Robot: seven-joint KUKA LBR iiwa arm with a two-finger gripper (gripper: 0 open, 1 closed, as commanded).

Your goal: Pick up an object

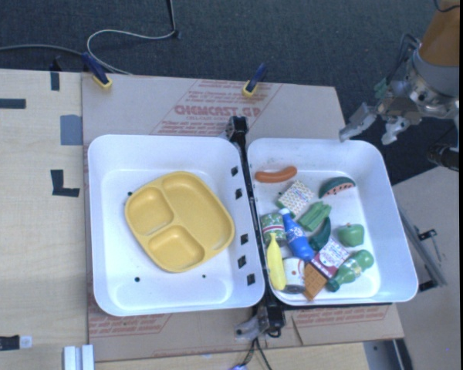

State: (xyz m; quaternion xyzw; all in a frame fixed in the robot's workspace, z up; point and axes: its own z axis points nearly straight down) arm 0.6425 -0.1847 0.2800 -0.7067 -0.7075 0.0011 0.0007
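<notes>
Cardboard-topped desk (216,106), two white bins | tool (374,126) open, gripping nothing, above right bin's (393,230) far right corner | objects heaped in that bin, down-left of tool | nearest: watermelon slice (336,186), hot dog (275,175) lying crosswise | left bin: yellow tray (179,220)

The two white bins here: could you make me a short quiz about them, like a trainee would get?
1. True or false: the yellow tray lies in the left bin.
2. Which toy lies nearest the right bin's far wall? A) hot dog B) blue bottle C) green pepper
3. Fill in: the gripper hangs above the right bin's far ____ corner.

Key: 1 true; 2 A; 3 right.
</notes>
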